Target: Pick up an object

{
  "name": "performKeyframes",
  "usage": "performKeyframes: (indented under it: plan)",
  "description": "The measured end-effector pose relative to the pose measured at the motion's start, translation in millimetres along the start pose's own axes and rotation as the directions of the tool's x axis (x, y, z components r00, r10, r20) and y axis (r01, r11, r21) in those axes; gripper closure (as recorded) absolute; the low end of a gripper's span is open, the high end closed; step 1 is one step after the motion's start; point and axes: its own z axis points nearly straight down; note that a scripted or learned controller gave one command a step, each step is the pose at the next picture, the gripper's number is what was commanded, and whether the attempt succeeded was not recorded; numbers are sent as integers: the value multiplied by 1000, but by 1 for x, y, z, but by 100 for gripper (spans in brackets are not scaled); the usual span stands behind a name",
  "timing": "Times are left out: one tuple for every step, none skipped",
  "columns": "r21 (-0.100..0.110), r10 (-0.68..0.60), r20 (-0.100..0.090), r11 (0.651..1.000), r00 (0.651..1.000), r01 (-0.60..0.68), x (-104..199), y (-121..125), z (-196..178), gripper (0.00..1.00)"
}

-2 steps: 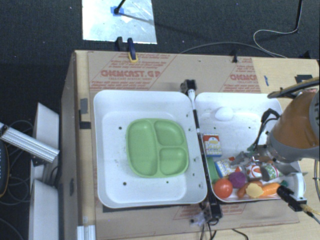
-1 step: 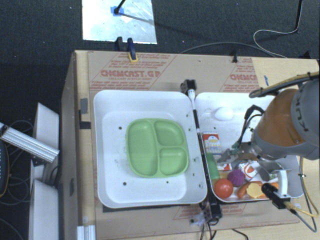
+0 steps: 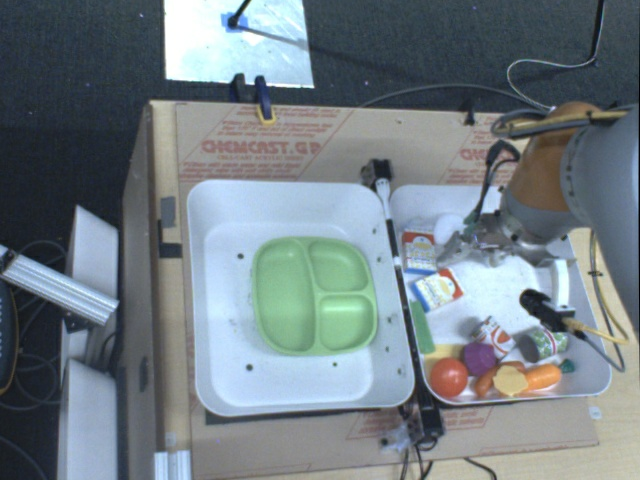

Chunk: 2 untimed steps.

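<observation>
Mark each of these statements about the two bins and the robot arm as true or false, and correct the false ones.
1. The green divided plate lies in the left bin. True.
2. The tomato lies in the left bin beside the plate. False: it lies in the right bin, near its front edge.
3. The end effector is over the right bin. True.
4. The orange carrot lies on the green plate. False: it lies in the right bin, near the front right corner.
5. The plate's compartments hold several toy foods. False: the compartments are bare.
</observation>
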Motion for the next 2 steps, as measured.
performKeyframes:
  plan:
    - [1,-1,0,1000,1000,1,-15,63,0,0]
    - [-3,-2,1,1000,1000,2,-1,64,-159,0]
